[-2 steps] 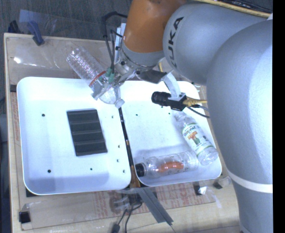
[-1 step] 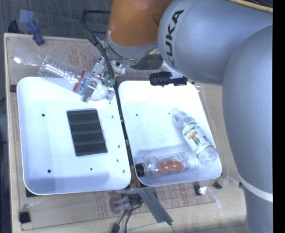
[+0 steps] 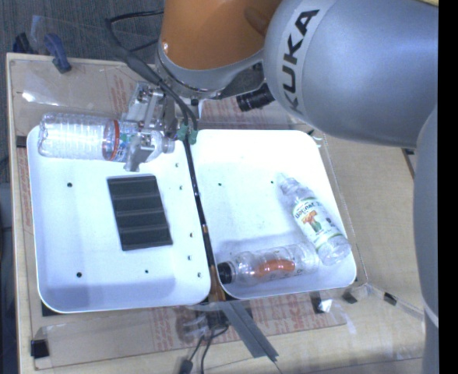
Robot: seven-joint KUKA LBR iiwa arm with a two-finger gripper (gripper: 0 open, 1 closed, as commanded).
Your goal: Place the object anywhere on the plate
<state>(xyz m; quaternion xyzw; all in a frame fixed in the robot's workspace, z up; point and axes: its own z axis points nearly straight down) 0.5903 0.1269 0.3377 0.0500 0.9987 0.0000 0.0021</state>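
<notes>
Here the arm [image 3: 346, 53] fills the upper right of the view, its orange band above the wrist, and the gripper [image 3: 145, 135] hangs over the far edge of the left bin [image 3: 58, 271], close to the divide between the two bins. Just beside it on the left lies a clear plastic bottle [image 3: 73, 137] on its side, running along the bin's far wall with its red-ringed neck toward the gripper. The neck is at the fingers or touching them — whether it sits between them cannot be told, nor how wide the hand stands.

A dark ridged plate [image 3: 139, 211] lies flat in the middle of the left bin, nearer the camera than the gripper and apart from the bottle. White floor shows on all its sides, widest toward the near and left walls.

In the right bin [image 3: 237, 170] two more bottles lie pushed against the walls: a clear one with a white label [image 3: 315, 219] slants along the right side, and another with a black cap [image 3: 264, 266] lies along the near wall, something orange inside it. Their ends nearly meet in the near right corner — the far and middle floor of that bin is open.
</notes>
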